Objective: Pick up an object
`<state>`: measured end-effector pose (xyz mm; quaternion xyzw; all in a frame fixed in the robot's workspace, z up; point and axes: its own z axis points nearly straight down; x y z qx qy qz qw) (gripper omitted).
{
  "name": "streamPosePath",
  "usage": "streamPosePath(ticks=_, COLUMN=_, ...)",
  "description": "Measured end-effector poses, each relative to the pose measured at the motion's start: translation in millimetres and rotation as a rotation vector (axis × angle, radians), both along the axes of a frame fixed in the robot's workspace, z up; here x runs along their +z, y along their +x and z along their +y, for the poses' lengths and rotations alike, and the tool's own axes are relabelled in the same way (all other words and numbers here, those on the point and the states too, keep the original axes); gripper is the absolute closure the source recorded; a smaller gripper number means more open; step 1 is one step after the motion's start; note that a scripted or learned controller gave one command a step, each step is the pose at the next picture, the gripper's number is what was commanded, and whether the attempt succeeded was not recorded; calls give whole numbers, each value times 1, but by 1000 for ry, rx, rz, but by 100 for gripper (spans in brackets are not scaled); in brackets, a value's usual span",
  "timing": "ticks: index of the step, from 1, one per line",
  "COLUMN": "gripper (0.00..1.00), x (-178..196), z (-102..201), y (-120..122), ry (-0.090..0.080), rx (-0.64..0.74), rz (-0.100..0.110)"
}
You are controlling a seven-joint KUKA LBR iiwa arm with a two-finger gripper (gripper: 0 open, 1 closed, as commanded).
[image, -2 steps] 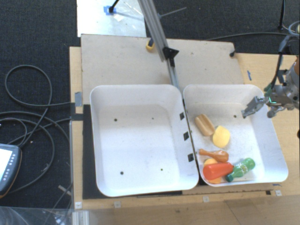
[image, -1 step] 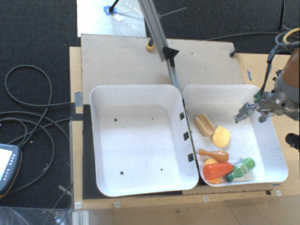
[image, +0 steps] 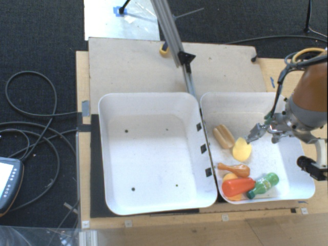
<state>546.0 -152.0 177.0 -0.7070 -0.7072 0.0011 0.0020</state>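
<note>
In the right bin (image: 292, 152) lie several toy foods. A tan bread roll (image: 223, 136) sits near the left wall, with a yellow pear-shaped piece (image: 242, 150) just below and right of it. Toward the front are an orange drumstick (image: 234, 168), a red-orange carrot-like piece (image: 238, 186) and a green bottle (image: 263, 184). My gripper (image: 254, 134) reaches in from the right and its tip sits at the upper right edge of the yellow piece, close to or touching it. I cannot tell whether anything is gripped.
The left bin (image: 110, 137) stands beside the right one, sharing a raised middle wall (image: 204, 147). A slanted metal pole (image: 171, 29) crosses the back of the bench. Cables lie on the floor at left. The arm's orange band (image: 310, 88) hangs over the right bin's edge.
</note>
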Motion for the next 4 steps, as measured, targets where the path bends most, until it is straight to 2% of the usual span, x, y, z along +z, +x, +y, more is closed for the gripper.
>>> streamPosePath(ticks=1, gripper=0, x=-42, z=-1, y=-1, ry=0, rx=0, rz=-2)
streamPosePath(ticks=2, gripper=100, x=-29, z=-1, y=1, ry=-2, rx=0, rz=-7)
streamPosePath(ticks=3, gripper=100, x=24, z=6, y=-5, ry=-2, rx=5, rz=-10)
streamPosePath(ticks=4, gripper=100, x=25, z=6, y=-4, ry=-2, rx=4, rz=-6)
